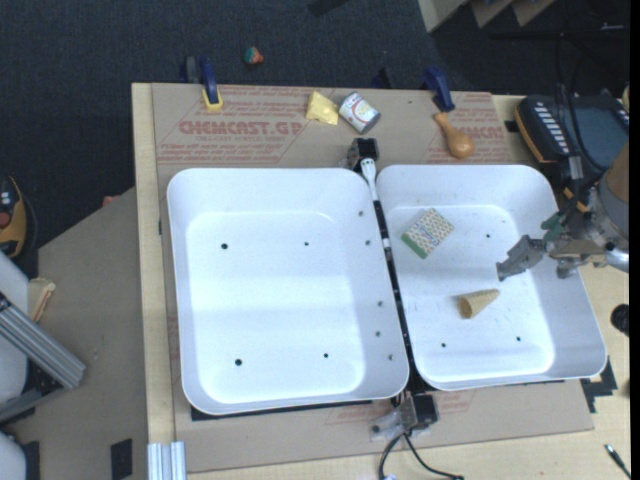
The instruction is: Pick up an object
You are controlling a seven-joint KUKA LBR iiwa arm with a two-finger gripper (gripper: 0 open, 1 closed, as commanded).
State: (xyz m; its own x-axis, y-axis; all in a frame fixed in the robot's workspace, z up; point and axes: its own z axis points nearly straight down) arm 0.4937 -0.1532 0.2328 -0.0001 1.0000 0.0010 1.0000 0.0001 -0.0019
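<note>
— Tan cone (478,303), lying on its side on the floor of the right bin (520,183): is that the likely target?

— It may be, or the patterned block (428,232) further up the same bin. Both rest loose on the white floor, apart from each other, and neither is touched by anything.

— And the gripper (518,258)?

— It hangs over the right bin, between the two objects and toward the right wall, reaching in from the arm (600,238). Nothing sits between its fingers. Whether they are spread or pressed together cannot be told; they read as one grey wedge at this slant.

— So how far along is the pick?

— By the look of it, barely begun: no grasp made, no lift. Descent, closing and raising all seem left to do.

— Anything else unclear?

— The gripper's height above the bin floor is hard to judge. The left bin (190,298) carries nothing relevant, and the small items on the board behind the bins lie outside them.
</note>
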